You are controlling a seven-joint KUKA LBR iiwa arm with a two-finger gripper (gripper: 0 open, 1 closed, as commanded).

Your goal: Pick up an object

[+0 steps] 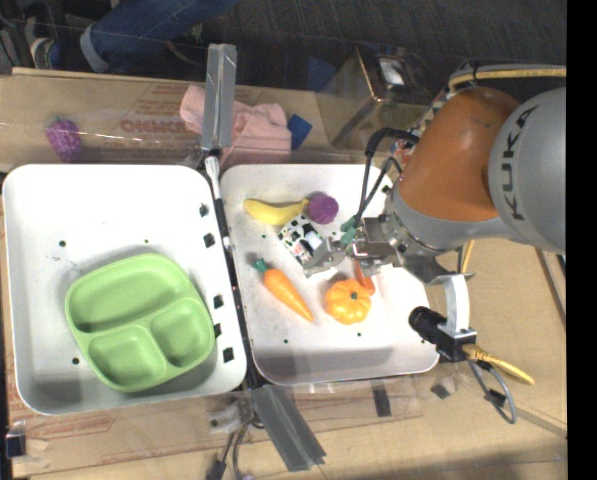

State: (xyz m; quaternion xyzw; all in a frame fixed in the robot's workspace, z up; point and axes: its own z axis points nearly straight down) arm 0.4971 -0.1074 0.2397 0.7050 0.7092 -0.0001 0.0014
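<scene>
The right bin (278, 353) holds a yellow banana (273, 209), a purple ball-like fruit (323, 207), a black-and-white patterned object (298, 234), a carrot (286, 293) and an orange pumpkin (348, 302). My gripper (340, 251) sits low in this bin, right beside the patterned object and just above the pumpkin. A small orange-red piece (366, 284) shows under the wrist. The arm's bulk hides the bin's right side.
In the left bin (38, 228) lies a green divided plate (138, 320). Behind the bins, a pink cloth (240, 123), a blue item (299, 131) and a purple object (65, 138) rest on the cardboard. A metal divider (218, 98) stands between the bins.
</scene>
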